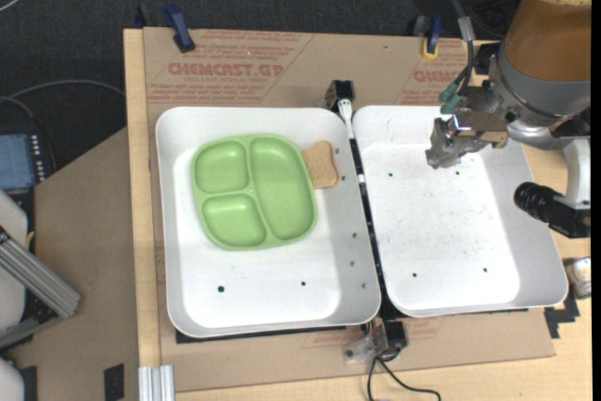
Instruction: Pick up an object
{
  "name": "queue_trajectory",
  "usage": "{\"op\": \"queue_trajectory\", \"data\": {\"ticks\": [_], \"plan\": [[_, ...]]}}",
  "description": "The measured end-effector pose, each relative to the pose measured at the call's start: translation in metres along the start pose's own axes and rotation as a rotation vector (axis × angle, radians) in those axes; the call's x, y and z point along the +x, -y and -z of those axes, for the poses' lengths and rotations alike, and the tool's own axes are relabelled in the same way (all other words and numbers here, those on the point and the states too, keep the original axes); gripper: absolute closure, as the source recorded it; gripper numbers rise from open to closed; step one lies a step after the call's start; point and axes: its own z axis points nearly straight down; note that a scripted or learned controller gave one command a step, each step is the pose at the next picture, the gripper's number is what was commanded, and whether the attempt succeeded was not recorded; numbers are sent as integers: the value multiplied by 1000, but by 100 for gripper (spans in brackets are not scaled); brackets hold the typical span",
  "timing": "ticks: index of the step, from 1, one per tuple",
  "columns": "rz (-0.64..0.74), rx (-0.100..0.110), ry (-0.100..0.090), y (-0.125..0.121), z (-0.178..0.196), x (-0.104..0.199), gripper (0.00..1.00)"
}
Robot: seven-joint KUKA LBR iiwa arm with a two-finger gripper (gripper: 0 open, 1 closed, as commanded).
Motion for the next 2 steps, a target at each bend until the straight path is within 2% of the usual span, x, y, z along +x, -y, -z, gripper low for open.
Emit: {"op": "queue_trajectory", "data": {"ticks": [1,2], "plan": [[3,-1,-1,27,12,72,100],[-3,-10,0,31,51,93,100]]}}
